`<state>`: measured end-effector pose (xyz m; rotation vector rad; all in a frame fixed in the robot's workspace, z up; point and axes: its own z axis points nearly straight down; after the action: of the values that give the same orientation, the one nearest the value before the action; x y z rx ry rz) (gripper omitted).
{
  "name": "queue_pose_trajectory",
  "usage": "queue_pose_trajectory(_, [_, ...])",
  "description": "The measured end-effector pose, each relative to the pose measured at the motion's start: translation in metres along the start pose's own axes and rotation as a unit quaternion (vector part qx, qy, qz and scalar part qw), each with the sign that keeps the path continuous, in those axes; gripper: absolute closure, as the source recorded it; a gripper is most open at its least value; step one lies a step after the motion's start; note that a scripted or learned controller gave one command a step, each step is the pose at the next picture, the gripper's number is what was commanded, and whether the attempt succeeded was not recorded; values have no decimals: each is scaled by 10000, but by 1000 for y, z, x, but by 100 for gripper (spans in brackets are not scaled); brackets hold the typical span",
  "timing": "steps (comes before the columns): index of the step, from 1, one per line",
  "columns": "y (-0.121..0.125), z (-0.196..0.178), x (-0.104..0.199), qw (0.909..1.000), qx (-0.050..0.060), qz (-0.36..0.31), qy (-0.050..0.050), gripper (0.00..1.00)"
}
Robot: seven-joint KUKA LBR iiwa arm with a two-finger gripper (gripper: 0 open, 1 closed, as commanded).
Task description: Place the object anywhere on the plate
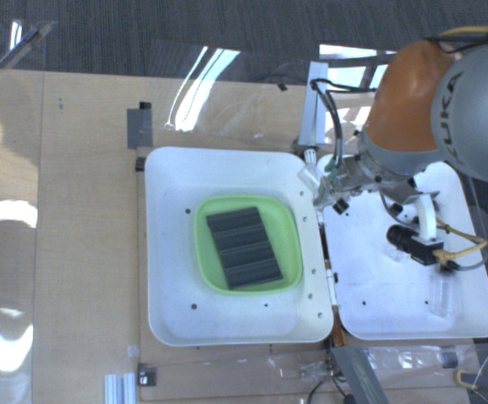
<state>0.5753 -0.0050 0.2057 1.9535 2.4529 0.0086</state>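
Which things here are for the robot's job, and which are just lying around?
For the job:
square green plastic plate
dark grey ribbed block lying on it
robot's gripper

Just lying about:
small grey piece on the wooden bench
right white bin

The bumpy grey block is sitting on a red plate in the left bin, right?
Not quite. The plate is green, not red. The camera view shows the bumpy grey block lying on it in the left bin.

Plastic-looking finishes
Smooth, faintly glossy green plate (289, 241); on the plate, a ribbed, matt grey block (244, 247).
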Motion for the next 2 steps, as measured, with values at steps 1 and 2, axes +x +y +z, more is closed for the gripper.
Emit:
queue_pose_trajectory(1, [0,0,0,10000,0,3,0,0])
queue_pose_trajectory(2, [-26,7,-36,9983,18,582,2,0])
